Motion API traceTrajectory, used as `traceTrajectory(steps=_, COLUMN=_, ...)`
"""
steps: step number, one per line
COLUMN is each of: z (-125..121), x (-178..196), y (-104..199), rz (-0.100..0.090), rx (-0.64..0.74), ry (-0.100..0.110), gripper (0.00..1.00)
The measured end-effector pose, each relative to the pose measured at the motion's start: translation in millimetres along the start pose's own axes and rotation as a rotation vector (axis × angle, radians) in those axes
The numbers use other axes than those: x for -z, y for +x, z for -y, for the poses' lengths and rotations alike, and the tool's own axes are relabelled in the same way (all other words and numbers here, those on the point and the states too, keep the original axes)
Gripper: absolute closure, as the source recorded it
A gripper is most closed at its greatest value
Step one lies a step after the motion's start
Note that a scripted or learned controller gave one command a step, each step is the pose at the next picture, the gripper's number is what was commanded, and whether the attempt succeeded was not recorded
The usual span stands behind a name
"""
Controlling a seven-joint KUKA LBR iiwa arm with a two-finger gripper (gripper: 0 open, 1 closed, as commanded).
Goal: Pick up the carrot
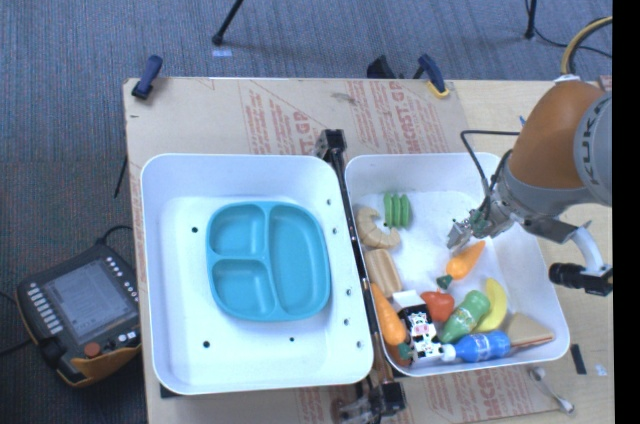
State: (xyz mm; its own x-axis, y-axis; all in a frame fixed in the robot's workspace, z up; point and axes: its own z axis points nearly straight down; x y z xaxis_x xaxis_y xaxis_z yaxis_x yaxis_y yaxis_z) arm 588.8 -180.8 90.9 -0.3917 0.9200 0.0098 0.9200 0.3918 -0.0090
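Observation:
A long orange carrot (388, 314) with a green top lies along the left wall of the right bin (452, 174), near its front. My gripper (467, 232) hangs over the middle of that bin, well to the right of and behind this carrot. Directly below the gripper's tip lies a shorter orange vegetable (465, 259) with a green stem end, touching or nearly touching the gripper. The grey arm with its orange band (550, 147) reaches in from the right.
The right bin also holds green beans (398, 209), a croissant (377, 228), a bread stick (384, 269), a tomato (438, 304), a green bottle (466, 316), a banana (494, 302) and a blue bottle (482, 348). In the left bin (175, 312) sits a blue divided plate (268, 259).

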Motion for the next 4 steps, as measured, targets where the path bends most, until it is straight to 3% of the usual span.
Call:
traceTrajectory(steps=1, z=39.9, x=-7.9, y=57.6, rz=0.003, rx=-0.033, ry=-0.003, gripper=1.0)
traceTrajectory(steps=2, z=40.0, x=-7.6, y=57.1, rz=0.004, rx=-0.035, ry=-0.004, gripper=0.0)
traceTrajectory(steps=3, z=61.8, x=-6.6, y=22.5, rz=0.0, rx=0.114, ry=-0.009, gripper=0.0)
traceTrajectory(steps=4, z=39.2, x=34.8, y=-17.5, rz=0.008, rx=0.339, ry=-0.006, gripper=0.0)
